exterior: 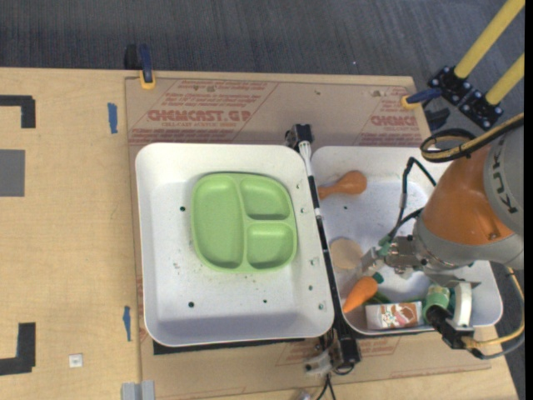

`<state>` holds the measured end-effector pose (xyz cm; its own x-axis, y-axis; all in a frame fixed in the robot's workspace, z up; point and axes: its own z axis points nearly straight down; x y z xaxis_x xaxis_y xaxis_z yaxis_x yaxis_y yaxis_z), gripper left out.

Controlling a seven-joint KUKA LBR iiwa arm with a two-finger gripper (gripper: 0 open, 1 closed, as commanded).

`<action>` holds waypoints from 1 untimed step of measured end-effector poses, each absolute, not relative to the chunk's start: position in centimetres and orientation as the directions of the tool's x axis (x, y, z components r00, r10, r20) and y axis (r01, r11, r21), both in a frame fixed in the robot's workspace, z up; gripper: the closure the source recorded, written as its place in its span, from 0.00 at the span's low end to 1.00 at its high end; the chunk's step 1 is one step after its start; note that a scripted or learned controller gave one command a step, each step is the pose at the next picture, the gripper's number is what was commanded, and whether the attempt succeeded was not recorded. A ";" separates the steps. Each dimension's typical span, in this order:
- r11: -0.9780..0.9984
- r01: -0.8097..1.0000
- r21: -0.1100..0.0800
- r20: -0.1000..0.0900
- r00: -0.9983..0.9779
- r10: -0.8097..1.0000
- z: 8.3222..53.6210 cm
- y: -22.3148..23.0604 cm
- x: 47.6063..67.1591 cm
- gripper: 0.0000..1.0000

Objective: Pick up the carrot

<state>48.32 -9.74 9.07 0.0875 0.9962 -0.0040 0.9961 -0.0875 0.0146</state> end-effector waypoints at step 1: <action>-0.186 0.982 0.009 0.000 0.186 0.982 9.1 -9.5 48.2 0.00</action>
